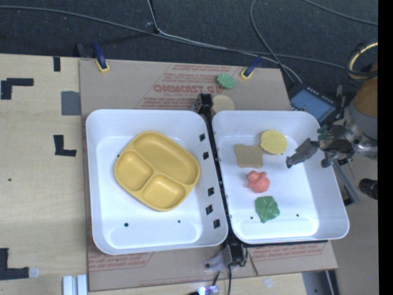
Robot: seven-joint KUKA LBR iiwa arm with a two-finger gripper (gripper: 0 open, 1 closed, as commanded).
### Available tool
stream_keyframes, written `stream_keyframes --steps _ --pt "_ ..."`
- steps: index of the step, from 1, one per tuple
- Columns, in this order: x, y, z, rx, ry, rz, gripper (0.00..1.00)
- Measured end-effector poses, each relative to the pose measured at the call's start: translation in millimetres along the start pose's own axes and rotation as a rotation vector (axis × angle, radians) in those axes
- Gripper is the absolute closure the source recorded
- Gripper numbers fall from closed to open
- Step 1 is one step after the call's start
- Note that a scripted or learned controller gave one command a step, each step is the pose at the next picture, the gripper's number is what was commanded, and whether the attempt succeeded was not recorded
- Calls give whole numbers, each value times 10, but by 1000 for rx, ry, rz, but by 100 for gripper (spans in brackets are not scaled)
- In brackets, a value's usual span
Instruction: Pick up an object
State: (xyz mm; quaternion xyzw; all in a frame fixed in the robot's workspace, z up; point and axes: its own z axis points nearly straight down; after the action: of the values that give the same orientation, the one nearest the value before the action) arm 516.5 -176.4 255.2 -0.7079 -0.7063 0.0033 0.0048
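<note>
camera view shows the gripper [302, 154] over the right bin [325, 226]; i cannot tell its state. it holds nothing. the yellow round piece [273, 142] lies just beside it. picking up is not done yet.

Yellow divided tray [157, 170] in left bin [101, 125]; perhaps a green scrap [226, 80] on cardboard [178, 85].

I see two white bins [98, 165] on a tan cardboard sheet [123, 85] printed with red lettering. A yellow divided plate [157, 170] lies in the left one. The right one holds a yellow round piece [273, 142], a beige slab [249, 156], a pinkish-red lump [258, 181] and a green lump [267, 209]. A green dotted piece [226, 80] sits on the cardboard. The worktop [37, 183] is pale wood with black marks.
</note>
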Motion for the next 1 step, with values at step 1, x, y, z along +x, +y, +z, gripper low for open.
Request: stream_keyframes --steps 1 --pt "3 20 -52 -10 -2 -3 0"
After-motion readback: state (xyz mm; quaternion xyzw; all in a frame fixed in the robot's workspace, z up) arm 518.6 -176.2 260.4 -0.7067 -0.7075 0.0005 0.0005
